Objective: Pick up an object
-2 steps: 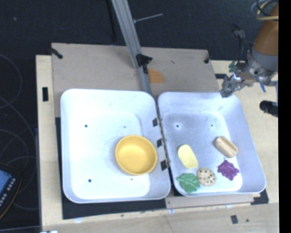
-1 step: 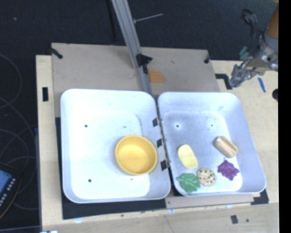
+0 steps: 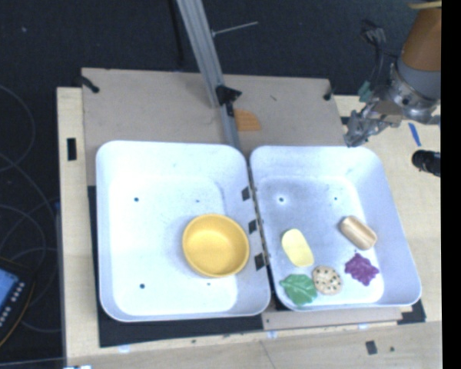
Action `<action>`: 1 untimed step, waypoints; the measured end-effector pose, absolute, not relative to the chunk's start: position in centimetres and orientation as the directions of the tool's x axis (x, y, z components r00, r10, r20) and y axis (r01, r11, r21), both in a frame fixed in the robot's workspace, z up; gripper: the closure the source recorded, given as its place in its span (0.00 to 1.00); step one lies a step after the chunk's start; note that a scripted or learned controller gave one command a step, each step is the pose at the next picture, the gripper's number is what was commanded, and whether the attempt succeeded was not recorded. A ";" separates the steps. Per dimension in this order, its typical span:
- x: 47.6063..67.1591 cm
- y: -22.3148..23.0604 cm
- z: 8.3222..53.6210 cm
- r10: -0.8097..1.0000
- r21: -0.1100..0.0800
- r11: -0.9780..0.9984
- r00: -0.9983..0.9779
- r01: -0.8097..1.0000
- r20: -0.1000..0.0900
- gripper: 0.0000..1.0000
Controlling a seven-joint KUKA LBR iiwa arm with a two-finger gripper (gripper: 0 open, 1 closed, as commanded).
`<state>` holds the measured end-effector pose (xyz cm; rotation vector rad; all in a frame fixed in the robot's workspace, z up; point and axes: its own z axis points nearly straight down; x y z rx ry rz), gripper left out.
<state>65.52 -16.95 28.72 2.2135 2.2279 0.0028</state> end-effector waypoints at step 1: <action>63.5 -12.8 28.7 1.000 0.001 0.006 -0.006 1.000 0.001 1.00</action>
